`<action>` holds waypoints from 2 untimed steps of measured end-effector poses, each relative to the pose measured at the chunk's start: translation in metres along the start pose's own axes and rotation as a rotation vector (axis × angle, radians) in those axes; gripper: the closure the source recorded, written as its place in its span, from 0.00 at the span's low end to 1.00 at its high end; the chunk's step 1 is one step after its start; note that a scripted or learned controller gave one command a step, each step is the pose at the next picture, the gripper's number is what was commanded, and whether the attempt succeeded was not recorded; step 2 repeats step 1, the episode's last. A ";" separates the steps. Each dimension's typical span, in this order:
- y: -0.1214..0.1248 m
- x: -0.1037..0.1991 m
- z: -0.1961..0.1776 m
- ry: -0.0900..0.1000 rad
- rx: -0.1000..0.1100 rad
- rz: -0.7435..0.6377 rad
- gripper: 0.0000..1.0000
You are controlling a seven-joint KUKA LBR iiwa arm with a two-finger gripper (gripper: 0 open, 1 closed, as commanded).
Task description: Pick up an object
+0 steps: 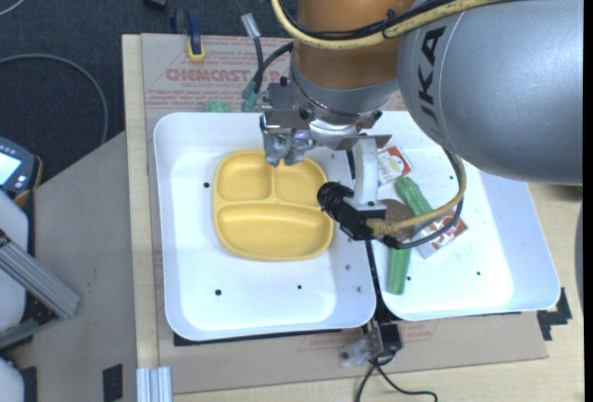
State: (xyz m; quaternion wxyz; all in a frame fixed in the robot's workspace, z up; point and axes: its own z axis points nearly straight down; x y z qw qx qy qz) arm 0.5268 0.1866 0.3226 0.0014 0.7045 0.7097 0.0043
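Overhead slanted view onto bins (185,206)

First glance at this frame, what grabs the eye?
The arm itself: its grey body and orange band take up the upper right of the view, over both bins. Next, the yellow divided plate lying in the left bin, with the gripper down at the plate's far rim. In the right bin lie a green stick-shaped item and some printed packets, partly under the arm.
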 end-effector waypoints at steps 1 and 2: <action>0.090 0.020 0.081 -0.001 -0.002 0.005 1.00; 0.090 0.020 0.081 -0.001 -0.002 0.005 1.00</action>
